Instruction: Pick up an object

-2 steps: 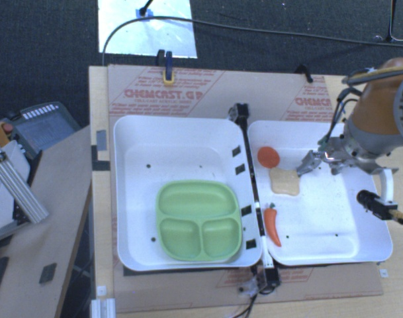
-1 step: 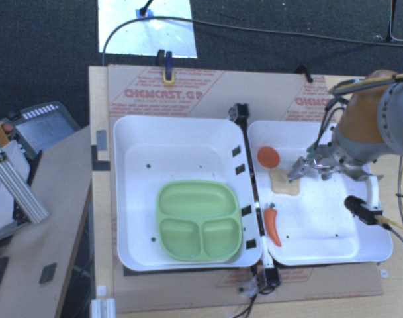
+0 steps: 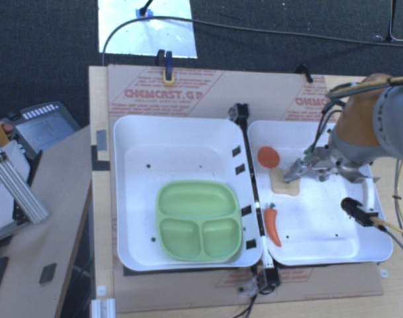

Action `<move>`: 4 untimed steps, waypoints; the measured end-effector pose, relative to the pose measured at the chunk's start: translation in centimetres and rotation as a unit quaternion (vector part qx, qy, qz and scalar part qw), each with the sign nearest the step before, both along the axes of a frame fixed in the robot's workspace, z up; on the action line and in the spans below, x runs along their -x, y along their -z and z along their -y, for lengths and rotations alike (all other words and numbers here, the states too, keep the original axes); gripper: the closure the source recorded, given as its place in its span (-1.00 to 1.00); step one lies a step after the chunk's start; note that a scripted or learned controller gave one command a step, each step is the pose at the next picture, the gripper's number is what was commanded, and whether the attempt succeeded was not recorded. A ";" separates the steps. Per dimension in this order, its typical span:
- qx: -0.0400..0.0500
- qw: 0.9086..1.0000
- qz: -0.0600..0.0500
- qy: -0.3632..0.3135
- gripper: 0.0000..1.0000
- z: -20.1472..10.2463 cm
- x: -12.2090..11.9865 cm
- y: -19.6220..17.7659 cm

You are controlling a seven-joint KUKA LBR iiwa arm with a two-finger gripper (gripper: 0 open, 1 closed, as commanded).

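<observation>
In the right bin (image 3: 366,244), the claw (image 3: 295,173), grip unclear, hovers at the beige piece (image 3: 284,184), open floor below.

Green divided plate (image 3: 200,221); orange carrot (image 3: 272,225); red-orange ball (image 3: 268,156); white bins (image 3: 132,177).

Divided plate (image 3: 200,220) in left bin (image 3: 132,144); ball (image 3: 268,156), slab (image 3: 284,182) and carrot (image 3: 272,225) in right bin (image 3: 333,240)

Fixed overhead slant across both bins (image 3: 188,128)
</observation>
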State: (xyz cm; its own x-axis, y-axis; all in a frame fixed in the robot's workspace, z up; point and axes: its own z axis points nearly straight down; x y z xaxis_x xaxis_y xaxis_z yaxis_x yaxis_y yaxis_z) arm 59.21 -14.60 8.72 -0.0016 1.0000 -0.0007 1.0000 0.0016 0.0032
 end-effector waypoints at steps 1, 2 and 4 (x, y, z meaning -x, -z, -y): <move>-0.001 1.000 0.004 0.000 1.00 -0.1 -0.3 -1.3; 0.000 1.000 0.001 -0.001 1.00 0.1 -0.2 -5.7; 0.000 1.000 0.001 -0.002 1.00 0.4 -0.5 -13.9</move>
State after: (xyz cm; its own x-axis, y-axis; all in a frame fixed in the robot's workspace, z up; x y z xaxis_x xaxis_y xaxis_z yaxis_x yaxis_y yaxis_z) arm 59.75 -14.99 22.59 -0.0055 1.0000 -0.0009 1.0000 0.0055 0.0049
